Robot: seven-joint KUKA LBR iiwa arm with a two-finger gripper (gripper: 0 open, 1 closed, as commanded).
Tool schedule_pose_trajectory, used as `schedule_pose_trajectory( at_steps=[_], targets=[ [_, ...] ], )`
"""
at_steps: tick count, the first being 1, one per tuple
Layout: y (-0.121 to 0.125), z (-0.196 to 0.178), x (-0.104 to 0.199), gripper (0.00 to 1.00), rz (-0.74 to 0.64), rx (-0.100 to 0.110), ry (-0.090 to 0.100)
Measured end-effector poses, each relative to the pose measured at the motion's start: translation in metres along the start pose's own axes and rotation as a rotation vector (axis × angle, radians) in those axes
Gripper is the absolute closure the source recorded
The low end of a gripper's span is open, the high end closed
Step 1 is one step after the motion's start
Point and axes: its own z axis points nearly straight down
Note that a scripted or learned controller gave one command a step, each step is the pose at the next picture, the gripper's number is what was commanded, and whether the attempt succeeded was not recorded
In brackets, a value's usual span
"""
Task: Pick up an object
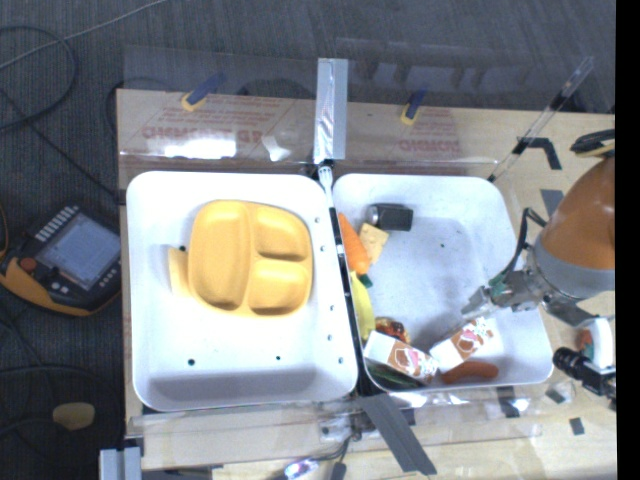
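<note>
- The arm (585,238) reaches in from the right, its orange band over the right rim of the right bin (450,190).
- The gripper (487,303) hangs low inside the right bin, toward its near right part; whether it is open or closed cannot be told, as it is small and blurred here.
- Just beside the gripper, on its near side, lies a small carton (474,340) with red and white print; no object is seen gripped.
- A red sausage-shaped piece (470,372) lies against the near wall, next to the carton.
- A second white carton (400,355) sits at the near left of this bin, over something green.
- Along the bin's left wall lie an orange carrot (350,245) and a yellow piece (363,308), with a tan wedge (373,239) beside the carrot.
- A dark cylinder (390,217) rests at the far left of the right bin.
- The left bin (160,368) holds a yellow divided tray (248,256), face down.
</note>
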Motion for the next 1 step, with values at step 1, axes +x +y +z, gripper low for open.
schedule_pose_trajectory(
  at_steps=[1],
  targets=[
    [0.0002, 0.0309, 0.0301, 1.0, 0.286, -0.009, -0.01]
  ],
)
